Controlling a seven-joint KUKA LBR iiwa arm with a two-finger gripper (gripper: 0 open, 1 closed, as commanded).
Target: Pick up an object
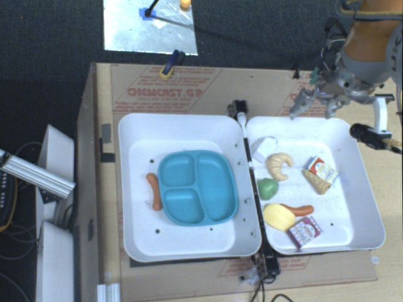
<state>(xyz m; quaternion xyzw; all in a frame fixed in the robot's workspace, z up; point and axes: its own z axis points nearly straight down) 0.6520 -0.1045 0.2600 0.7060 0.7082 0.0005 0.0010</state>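
Camera view shows nothing picked up yet: the two-finger gripper [316,104] hangs spread open and bare above the right white bin [364,187], its toy food untouched.

Croissant [279,166], green pepper [267,188], lemon [278,217], sausage [298,210] loose in right bin [362,187].
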